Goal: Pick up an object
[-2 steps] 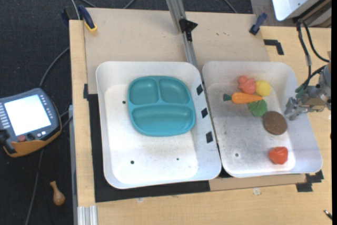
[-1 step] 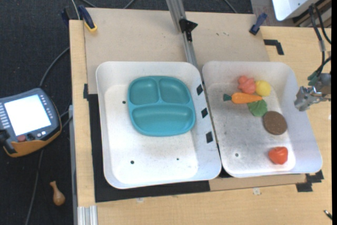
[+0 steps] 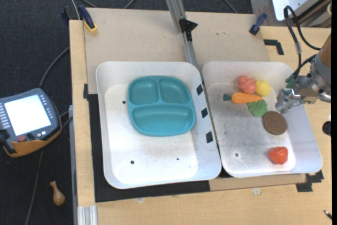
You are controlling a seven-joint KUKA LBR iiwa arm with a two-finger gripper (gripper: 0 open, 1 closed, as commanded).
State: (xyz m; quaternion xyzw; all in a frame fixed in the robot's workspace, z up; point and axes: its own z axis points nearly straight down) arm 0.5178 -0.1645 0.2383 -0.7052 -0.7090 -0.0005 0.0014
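Nothing picked yet: your gripper (image 3: 284, 103) hovers at 3 o'clock of the right bin (image 3: 237, 163), grip state unclear, brown disc (image 3: 275, 123) just below.

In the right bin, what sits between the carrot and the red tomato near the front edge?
In the camera view, the green leafy piece and the brown round patty lie between the carrot and the tomato; bare bin floor separates patty and tomato.
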